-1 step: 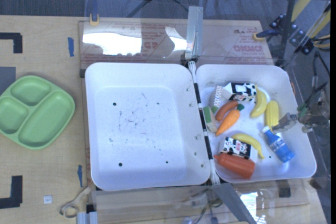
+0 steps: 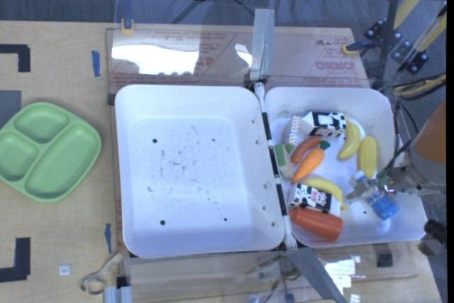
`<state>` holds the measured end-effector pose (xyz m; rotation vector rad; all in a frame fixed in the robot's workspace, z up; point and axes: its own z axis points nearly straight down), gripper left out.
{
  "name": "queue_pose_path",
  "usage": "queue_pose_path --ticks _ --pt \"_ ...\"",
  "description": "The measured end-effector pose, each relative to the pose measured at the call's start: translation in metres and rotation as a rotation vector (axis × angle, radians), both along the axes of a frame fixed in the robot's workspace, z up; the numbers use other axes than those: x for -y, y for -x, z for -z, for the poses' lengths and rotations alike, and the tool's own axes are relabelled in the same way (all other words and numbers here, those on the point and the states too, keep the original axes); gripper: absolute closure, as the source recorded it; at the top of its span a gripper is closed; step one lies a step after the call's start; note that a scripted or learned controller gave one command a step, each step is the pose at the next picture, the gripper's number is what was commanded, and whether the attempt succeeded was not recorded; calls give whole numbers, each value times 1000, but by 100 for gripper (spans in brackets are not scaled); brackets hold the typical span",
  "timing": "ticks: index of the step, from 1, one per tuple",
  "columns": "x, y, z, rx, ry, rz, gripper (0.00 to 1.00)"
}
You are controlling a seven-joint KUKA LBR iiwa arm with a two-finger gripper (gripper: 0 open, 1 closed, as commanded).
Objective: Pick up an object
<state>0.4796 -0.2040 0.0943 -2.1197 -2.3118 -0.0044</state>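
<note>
Scanning from the biggest thing down, we took the tabletop (image 2: 57,53) first, a pale wooden surface carrying two shallow white bins side by side. On its left lay a green divided plate (image 2: 47,150), well apart from the work. The left bin (image 2: 190,168) offered nothing to grasp, so our attention belonged to the right bin (image 2: 340,99), where all the candidates were heaped.

Our arm came in from the right, and the claw (image 2: 369,189) sat low over the bin's right side, just beside a small blue object (image 2: 384,207) and near the end of a yellow banana (image 2: 328,187). At that size we could not tell how far it was open, nor whether it had hold of anything, so we judged nothing as grasped.

Judging the step as choosing and closing on one item, we thought the cleanest pick was whatever stood most alone. The two bananas (image 2: 359,144) near the right wall lay side by side, a risk of catching both. The orange carrot (image 2: 309,160) and the black-and-white box (image 2: 325,122) were packed touching their neighbours in the middle. The red item (image 2: 316,223) at the near edge sat under a second patterned box (image 2: 313,198). We reckoned the blue object by the claw was the better aim, provided we came straight down and kept off the bin wall
</note>
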Motion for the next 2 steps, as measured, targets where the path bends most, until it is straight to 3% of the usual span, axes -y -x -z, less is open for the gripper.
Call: queue_pose_path --ticks 1,2 --pt "2 0 -10 3 3 3 100" --pt "-11 -36 -123 3 6 137 100"
